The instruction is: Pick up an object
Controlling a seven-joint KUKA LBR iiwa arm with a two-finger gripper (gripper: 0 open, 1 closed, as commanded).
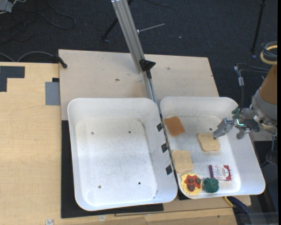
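target: pale bread slice (209,142) in right bin (246,182), beside end effector (221,130) | fingers: state cannot be told | handling: judged light, soft, flat; edges best pinched gently

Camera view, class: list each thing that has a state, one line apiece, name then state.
gripper: above the right bin, fingers open, holding nothing
pale bread slice: flat, just below the gripper
brown toast: flat, by the divider
tan slice: flat
red-and-white packet: lying flat
left bin: level
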